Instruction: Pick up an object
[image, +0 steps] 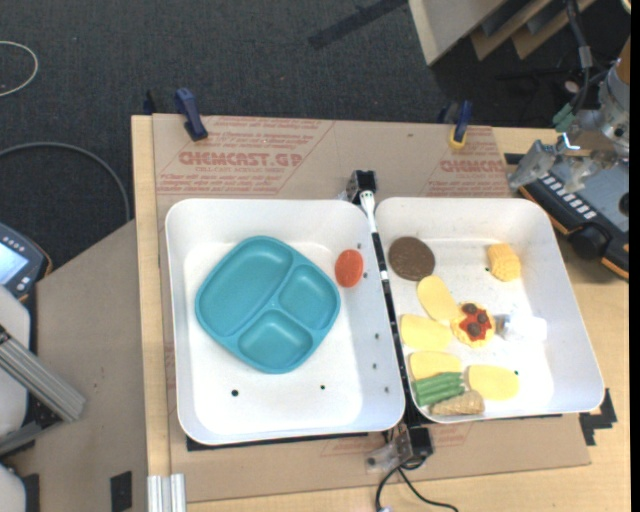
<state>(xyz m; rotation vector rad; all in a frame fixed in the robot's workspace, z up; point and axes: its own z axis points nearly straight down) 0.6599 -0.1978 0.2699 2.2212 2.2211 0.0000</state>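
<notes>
On the bench, 2 shallow white bins stand side by side upon a brown cardboard sheet with red print; the left bin holds a teal plate with 3 compartments, lying flat near the middle of the bin and turned at a slant; just beside the plate's far right edge, close to the wall between both bins, lies a small orange-red round piece, apart from the plate by a narrow gap; the right bin holds the most of the small objects; a brown round disc lies near its far left corner; a yellow-orange lump lies well apart from it toward the far right; several pale yellow flat pieces run in a row down the left side of this bin; a red piece with dark spots sits near the middle, touching one of them; green beans and a tan grainy piece lie together at the near left corner; a blue clamp and a yellow clamp grip the far edge of the cardboard; at the upper right, beyond the far corner of the right bin, the gripper hangs outside both bins, well apart from every object; whether it is released or clenched I cannot tell, since it is cut by the edge and blurred.
</notes>
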